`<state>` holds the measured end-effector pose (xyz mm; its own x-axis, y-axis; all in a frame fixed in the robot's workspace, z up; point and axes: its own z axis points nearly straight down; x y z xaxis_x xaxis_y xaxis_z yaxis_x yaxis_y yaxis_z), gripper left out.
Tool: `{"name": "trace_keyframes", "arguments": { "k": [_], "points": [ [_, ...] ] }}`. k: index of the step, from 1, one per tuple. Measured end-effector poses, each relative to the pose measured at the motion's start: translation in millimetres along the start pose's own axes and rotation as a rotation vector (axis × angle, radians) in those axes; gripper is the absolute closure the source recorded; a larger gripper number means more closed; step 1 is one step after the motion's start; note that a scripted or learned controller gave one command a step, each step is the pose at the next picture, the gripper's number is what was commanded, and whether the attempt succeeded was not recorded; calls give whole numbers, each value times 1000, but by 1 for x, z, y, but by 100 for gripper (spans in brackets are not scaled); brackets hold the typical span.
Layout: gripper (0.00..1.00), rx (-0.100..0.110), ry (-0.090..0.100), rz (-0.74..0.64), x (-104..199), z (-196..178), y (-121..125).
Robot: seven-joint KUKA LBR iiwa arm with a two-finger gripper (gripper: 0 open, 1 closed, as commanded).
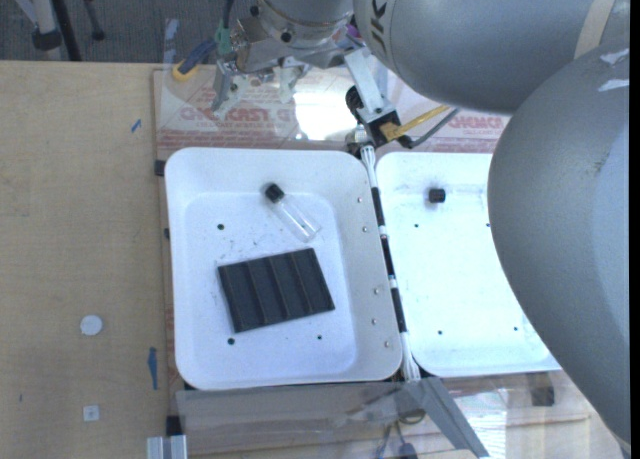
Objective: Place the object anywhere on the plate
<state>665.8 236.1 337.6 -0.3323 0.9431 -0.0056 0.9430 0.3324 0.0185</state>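
A small clear vial with a black cap lies on its side in the upper middle of the left bin. Just below it, a dark grey ribbed rectangular plate lies flat on the bin floor, a short gap away from the vial. My gripper hangs beyond the far edge of the left bin, above the bench. It is open, with nothing between its fingers. It stands well apart from both the vial and the plate.
A small black piece sits near the top of the right bin. The grey arm covers the upper right and much of the right bin. Printed sheets and cables lie behind the bins.
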Motion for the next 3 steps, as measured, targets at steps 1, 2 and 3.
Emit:
{"name": "trace_keyframes", "arguments": {
  "k": [1, 2, 3],
  "points": [
    [100, -5, -2, -2, 1, -11, 1],
    [0, -5, -2, -3, 2, -11, 1],
    [100, -10, -4, -4, 3, -23, 2]
  ]
}}
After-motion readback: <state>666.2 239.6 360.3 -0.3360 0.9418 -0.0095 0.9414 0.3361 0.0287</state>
